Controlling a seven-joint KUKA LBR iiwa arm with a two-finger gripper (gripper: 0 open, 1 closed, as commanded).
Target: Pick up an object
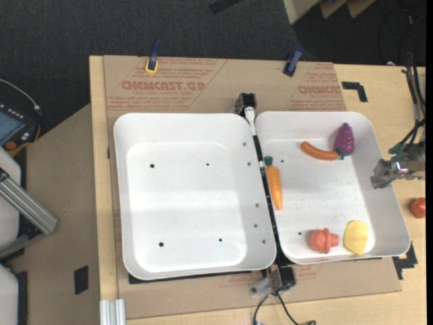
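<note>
white bins (183, 263) hold orange carrot (274, 187), purple grapes (344, 139), yellow lemon (356, 237).

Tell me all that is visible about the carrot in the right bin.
The carrot is a small orange toy with a green top, apparently plastic. It lies flat, lengthwise along the left wall of the right bin, green end toward the far side, tip toward the near side. It seems to touch that wall and no other object.

A brown cardboard sheet with red lettering (203, 76) covers the counter (67, 181) beneath both bins. A yellow-and-blue clamp (153, 59) and a blue clamp (293, 61) pin its far edge. Dark carpet (101, 12) lies beyond. A small orange-red object (418, 208) sits at the right edge.
</note>
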